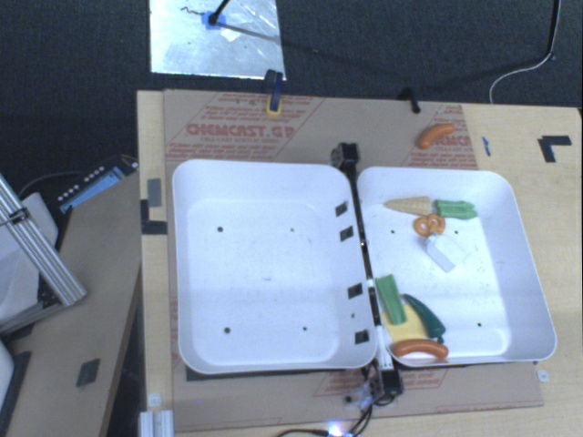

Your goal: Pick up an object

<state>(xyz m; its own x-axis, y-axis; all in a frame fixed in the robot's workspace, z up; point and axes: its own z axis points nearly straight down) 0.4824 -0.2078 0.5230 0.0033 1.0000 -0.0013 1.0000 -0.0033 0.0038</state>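
Tan tabletop (510, 126), two white bins side by side, left bin (264, 271), right bin (496, 271), orange sausage (435, 136) near far edge, yellow clamp (273, 92) at far edge

red block letters on the brown cardboard sheet (239, 127) under the bins read "chemcast gp" (the last letters are faint, so that ending is uncertain). the same red print recurs on the sheet near the right bin's far edge (448, 144), but there it is too blurred and too cut off to read. no other text, number or label can be made out.
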